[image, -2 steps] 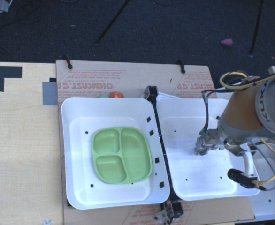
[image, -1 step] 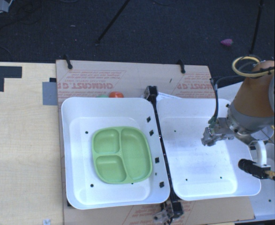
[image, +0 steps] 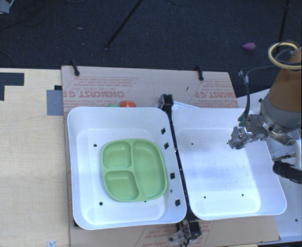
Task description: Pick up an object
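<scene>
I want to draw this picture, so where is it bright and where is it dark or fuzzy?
In the camera view, the white bins look brightest and a bit washed out; the green plate is sharp and evenly lit; the floor at the top is dark; the claw looks slightly fuzzy, with a faint grey shadow in the right bin.

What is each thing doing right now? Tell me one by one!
Green plate: lying flat, right side up, in the left bin.
Right bin: sitting beside the left bin.
Gripper: over the right bin's right side, nothing seen in it.
Orange thing: behind the left bin, partly hidden.
</scene>
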